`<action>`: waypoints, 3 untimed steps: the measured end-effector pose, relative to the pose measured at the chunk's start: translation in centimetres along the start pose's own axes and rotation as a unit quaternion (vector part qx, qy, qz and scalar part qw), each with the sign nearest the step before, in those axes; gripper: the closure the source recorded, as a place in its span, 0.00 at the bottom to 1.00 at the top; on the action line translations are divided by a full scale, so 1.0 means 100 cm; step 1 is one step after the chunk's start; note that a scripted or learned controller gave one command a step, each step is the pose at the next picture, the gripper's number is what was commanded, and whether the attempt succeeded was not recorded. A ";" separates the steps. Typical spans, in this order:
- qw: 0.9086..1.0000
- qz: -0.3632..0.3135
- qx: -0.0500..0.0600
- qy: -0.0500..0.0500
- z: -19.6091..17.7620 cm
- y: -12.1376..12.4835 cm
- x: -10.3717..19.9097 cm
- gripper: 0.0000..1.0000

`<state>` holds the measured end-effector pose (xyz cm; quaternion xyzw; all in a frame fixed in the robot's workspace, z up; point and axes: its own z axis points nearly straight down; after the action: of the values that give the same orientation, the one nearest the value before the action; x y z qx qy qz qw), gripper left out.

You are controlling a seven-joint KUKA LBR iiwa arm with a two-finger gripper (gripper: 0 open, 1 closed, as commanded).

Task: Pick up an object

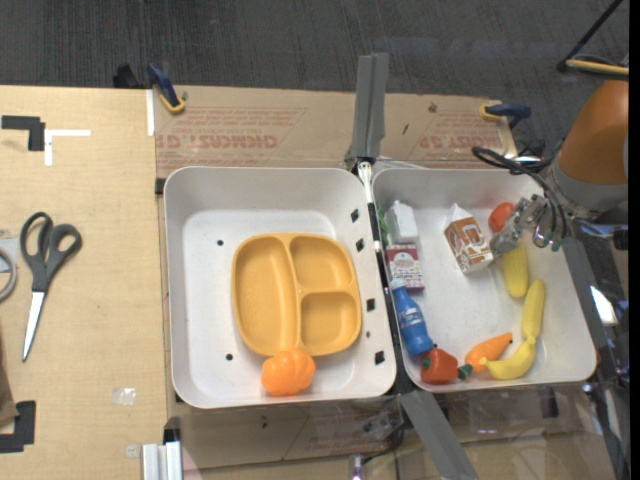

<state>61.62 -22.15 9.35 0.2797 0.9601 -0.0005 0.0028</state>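
Poised over the right bin [578, 363], by its far right wall: the gripper [535, 224], hanging from a grey arm with an orange band [600, 133]. Open or closed, impossible to tell; nothing seen gripped.

Just left of the gripper: a small brown-and-white carton [468, 243], tilted, with a red-orange piece [501, 215] just beyond it. Just below the gripper, toward the near rim: a yellow piece [515, 272], then a yellow banana [532, 310], then a carrot [488, 348] and a red pepper [437, 366]. Well to the left, along the bin's left wall: a red-and-white box [403, 266] and a blue bottle [410, 320].

Further left, across the divider: the left bin [190, 268], holding a yellow divided tray [297, 295] and an orange fruit [288, 372] at the tray's near edge.

Beneath both bins: brown cardboard [260, 133], pinned by blue clamps [165, 86] at the far edge. Far left of the gripper: pale wooden benchtop [100, 318] with black-handled scissors [40, 263]. Beyond the bench: dark floor [300, 18].
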 end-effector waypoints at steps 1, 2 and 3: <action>0.964 0.267 0.001 0.003 -0.039 0.041 0.100 1.00; 0.925 0.380 -0.011 -0.009 -0.022 0.091 0.041 1.00; 0.865 0.501 0.003 0.003 0.002 0.028 0.092 1.00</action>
<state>55.41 -14.86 9.15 0.7231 0.6908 -0.0012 -0.0007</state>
